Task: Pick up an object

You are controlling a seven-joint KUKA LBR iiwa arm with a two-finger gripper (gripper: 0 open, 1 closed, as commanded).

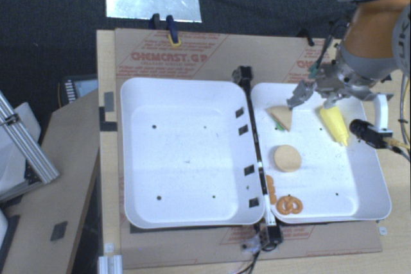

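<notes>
We see the gripper (319,95) over the right bin (366,199), its fingers spread and holding nothing; a tan wedge (281,117) lies just beside one fingertip; a yellow piece (334,124), a round cookie (287,158) and a pretzel (289,205) rest nearby.

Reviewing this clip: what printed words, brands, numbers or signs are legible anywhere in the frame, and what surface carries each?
"CHEMCAST GP": red print on the brown paper-faced board under the two shallow white bins, along its far edge.
Further red print at the board's far right corner and along its near edge: too blurred to read.
Nothing readable on the bins or the toy food.
</notes>
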